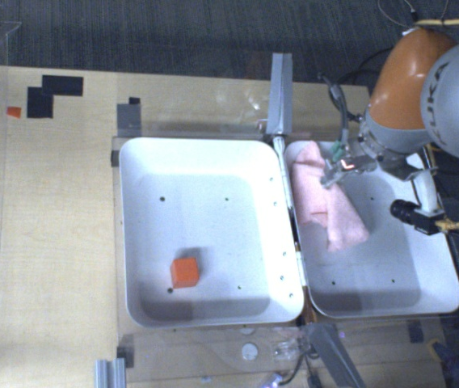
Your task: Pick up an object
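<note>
A pink cloth lies crumpled along the left side of the right bin, running from its far left corner toward the middle. My gripper hangs just over the cloth's upper part, its tips at or touching the fabric. An orange cube rests in the left bin, near its front left part, far from the gripper.
A grey divider post stands between the bins at the back. The arm's orange band and grey wrist loom over the right bin's far right corner. Black cables and a connector hang at the right side. Black marks lie on the bench at far left.
</note>
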Controlling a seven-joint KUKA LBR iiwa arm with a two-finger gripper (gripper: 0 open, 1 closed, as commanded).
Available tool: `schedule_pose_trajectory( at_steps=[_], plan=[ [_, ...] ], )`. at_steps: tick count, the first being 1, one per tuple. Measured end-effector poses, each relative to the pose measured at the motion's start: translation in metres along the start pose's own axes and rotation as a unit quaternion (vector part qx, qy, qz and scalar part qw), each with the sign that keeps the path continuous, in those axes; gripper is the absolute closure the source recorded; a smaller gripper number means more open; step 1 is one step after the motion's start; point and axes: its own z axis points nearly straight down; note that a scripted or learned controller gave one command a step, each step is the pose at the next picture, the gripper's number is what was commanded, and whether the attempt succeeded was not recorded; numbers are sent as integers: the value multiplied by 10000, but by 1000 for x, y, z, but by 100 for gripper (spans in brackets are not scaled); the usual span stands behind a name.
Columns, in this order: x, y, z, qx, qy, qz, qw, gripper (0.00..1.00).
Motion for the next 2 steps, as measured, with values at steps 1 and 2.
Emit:
schedule_pose_trajectory(
  at_steps=[1, 2],
  plan=[
    [11, -6, -121, -6, -3, 539, 9985, 100],
    [7, 19, -32, 35, 10, 465, 9989, 100]
  ],
)
